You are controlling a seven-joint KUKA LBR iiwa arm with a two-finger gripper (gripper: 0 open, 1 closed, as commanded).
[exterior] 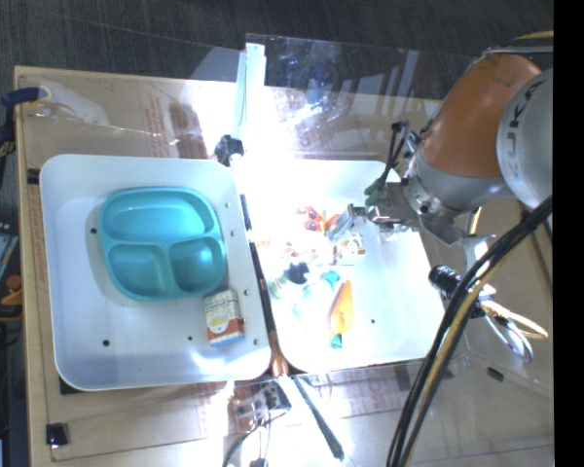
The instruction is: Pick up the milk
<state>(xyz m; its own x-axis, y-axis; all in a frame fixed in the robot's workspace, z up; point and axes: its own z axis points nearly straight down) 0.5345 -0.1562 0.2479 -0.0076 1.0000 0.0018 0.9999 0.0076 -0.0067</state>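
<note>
The milk (224,318) is a small carton with a pale upper part and an orange-red base, its label too blurred to read. It sits low in the frame, left of centre, and appears to lie on the white floor at the lower right of the left-hand bin (68,290), just below the turquoise divided plate (161,241).

Your surface (127,100) was a pale wooden board with reddish printing, lying under strong glare toward the middle. Directly on it you had two shallow white bins side by side, their inner edges touching or nearly so. The left bin (68,300) sat square and clearly lit. The right bin (389,334) was washed out by the light. A sheet of clear plastic (331,71) lay across the surface's far edge.
</note>
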